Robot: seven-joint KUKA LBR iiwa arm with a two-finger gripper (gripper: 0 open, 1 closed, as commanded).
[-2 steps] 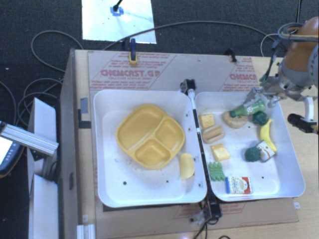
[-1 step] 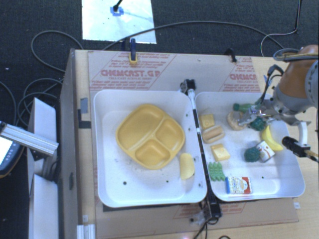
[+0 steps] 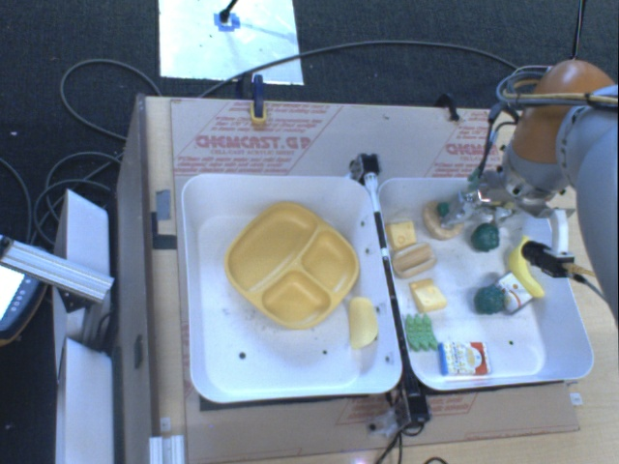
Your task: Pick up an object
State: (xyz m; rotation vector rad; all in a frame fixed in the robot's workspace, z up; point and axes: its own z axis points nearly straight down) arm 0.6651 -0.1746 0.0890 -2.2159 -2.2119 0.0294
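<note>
Camera view: pincer (image 3: 471,199) over right bin (image 3: 571,356) (near broccoli (image 3: 485,236)).

Arm (image 3: 592,148): you see grey casing.
Band (image 3: 566,83): orange, rounded, above your wrist.
Cables (image 3: 513,87): looped blue-grey beside the band.

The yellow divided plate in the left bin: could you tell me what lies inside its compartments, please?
The yellow divided plastic plate shows three bare compartments. Whatever lies beneath it on the left white bin is covered.

The arm (image 3: 580,133) is cut off by the right edge.
</note>
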